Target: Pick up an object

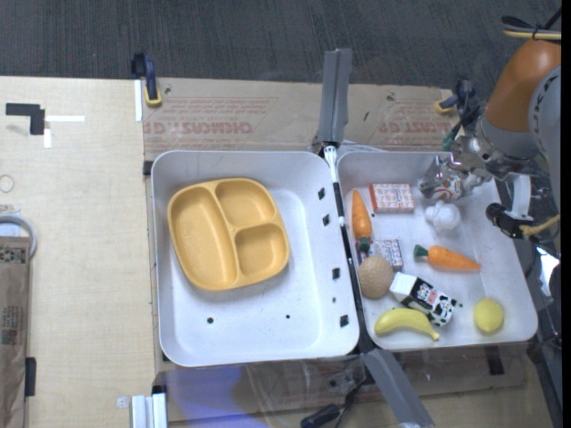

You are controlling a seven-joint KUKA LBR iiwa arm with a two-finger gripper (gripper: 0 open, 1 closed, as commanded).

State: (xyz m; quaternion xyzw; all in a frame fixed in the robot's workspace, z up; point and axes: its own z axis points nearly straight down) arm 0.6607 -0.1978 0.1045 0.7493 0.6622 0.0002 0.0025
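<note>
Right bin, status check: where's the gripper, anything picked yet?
Gripper low at right bin far edge, above white ball. Nothing seen held. Pink box close beside; carrot, banana untouched.

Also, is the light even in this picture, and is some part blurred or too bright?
Camera view: light fairly even and soft, with faint shadows under the yellow tray; the white ball near the gripper is nearly washed out against the right bin; a bluish glare lies below the left bin; overall slightly soft.
</note>
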